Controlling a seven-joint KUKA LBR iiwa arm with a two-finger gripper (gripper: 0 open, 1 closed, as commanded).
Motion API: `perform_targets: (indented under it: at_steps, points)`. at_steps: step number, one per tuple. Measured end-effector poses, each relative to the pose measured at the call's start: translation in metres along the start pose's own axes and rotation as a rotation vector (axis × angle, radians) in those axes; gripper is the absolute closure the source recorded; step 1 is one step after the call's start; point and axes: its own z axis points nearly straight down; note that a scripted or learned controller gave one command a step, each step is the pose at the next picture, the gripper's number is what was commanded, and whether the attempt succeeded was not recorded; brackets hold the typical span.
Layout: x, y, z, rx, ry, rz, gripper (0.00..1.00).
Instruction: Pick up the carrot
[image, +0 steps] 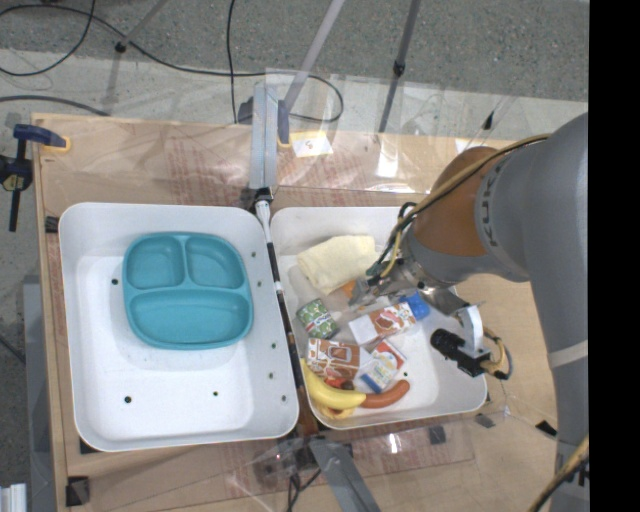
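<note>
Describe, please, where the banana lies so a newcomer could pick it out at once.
Look in the right bin, the one crowded with small items. Along its near-left corner lies the banana, beside a reddish sausage. It is the bin's one curved, bright yellow thing.

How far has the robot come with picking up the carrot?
Done: the gripper is down in the right bin, beside the yellow cloth. In hand: a small orange bit, probably the carrot, lies right at the gripper; a grasp cannot be confirmed. Left: closing on it and lifting it clear of the bin.
</note>
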Motion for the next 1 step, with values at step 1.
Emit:
perform_targets:
  at_steps: [1]
  points:
    - [0.0000,0.0002,-0.0002,-0.001,-0.001,0.000,0.00]
